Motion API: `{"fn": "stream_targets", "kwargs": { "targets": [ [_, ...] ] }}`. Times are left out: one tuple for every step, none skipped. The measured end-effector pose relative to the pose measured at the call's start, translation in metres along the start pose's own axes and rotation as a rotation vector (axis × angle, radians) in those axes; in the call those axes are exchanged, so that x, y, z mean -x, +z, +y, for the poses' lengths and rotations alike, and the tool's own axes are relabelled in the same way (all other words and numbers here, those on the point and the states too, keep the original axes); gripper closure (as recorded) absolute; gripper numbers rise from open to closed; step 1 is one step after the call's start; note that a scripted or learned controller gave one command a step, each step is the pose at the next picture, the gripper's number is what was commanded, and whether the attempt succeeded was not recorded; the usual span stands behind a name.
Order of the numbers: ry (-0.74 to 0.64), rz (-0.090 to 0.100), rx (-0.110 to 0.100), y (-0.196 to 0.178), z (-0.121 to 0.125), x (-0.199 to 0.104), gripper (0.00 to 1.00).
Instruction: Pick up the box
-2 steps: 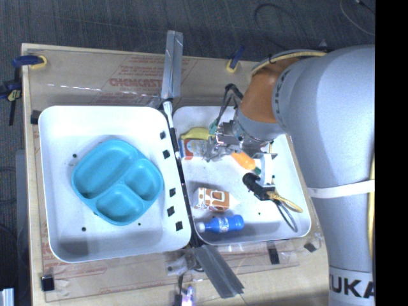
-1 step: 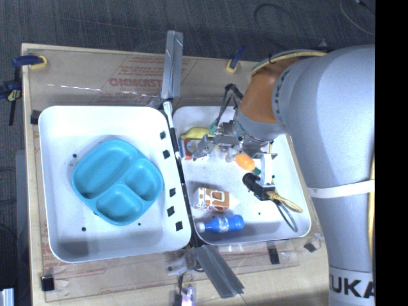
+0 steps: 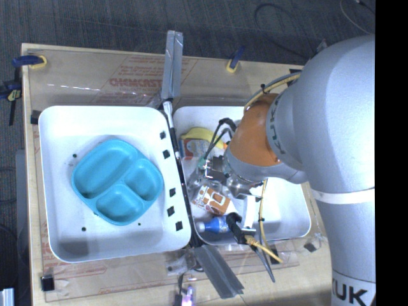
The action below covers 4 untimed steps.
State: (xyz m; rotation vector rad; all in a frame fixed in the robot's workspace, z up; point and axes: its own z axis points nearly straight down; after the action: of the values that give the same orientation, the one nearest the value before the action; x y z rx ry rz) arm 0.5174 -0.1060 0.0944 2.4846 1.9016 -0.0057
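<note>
Arm down in the right bin [image 3: 296,218] — gripper [image 3: 213,182] low over the clutter.
You will find the box [image 3: 211,200], orange and white, just below the gripper, beside a blue bottle [image 3: 213,225]; jaw state cannot be told. The left bin [image 3: 64,234] holds a blue divided tray [image 3: 116,181].

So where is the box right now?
In the camera view, the box lies in the right bin, near its left wall, just under the claw and above a blue object.
</note>
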Motion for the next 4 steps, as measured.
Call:
{"fn": "stream_targets", "kwargs": {
  "targets": [
    [0.178, 0.01, -0.012, 0.004, 0.065, 0.015, 0.0],
    [0.169, 0.01, -0.017, -0.005, 0.064, 0.013, 1.0],
    [0.565, 0.008, -0.015, -0.097, 0.031, -0.03, 1.0],
    [0.405, 0.009, -0.013, -0.202, 0.068, 0.031, 1.0]
  ]
}}
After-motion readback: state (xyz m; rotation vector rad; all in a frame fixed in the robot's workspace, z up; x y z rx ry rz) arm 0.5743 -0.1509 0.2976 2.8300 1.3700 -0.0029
